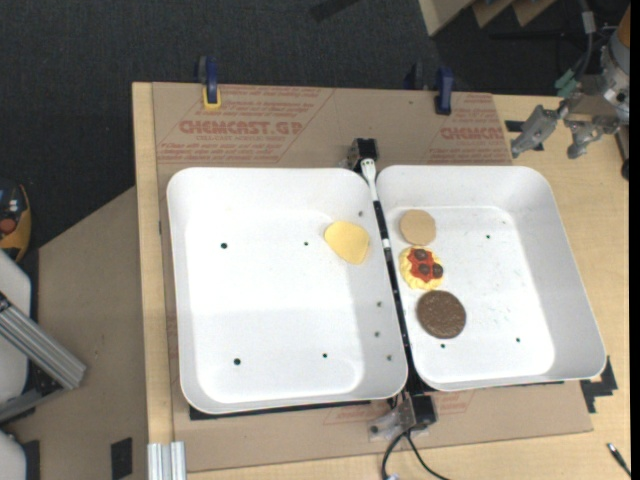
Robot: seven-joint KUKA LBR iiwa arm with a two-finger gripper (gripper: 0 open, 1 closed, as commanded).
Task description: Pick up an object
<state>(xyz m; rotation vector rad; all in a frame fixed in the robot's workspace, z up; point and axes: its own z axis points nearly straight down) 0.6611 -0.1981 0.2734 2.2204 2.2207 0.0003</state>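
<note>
Here we see the approach step: the jaws (556, 136) stand apart, holding nothing, beyond the right bin (560, 268); the brown disc (441, 314) lies well below-left of them, so descent must follow.

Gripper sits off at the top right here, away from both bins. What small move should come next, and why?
Probably swing the gripper left and down toward the right bin. It hangs outside the bin's far corner holding nothing, while three items lie along that bin's left side: tan disc, pizza piece, brown cookie. The tan disc looks nearest.
</note>
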